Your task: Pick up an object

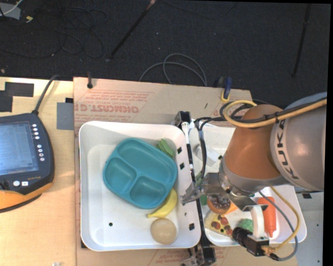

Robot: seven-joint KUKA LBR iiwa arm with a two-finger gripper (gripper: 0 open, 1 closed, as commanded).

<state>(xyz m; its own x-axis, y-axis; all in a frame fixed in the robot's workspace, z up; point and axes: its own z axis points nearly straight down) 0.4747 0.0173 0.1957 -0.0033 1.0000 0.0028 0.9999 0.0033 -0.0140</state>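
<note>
Small toy foods, a pizza slice and carrot, lay in the right bin beneath the gripper, grip state impossible to tell; left of that bin sat teal tray, banana, pale ball.

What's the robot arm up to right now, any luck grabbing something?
Arm low over right bin, nothing seen held. Toy carrot and pizza slice loose beneath. Left bin: teal tray, banana, round ball untouched.
</note>
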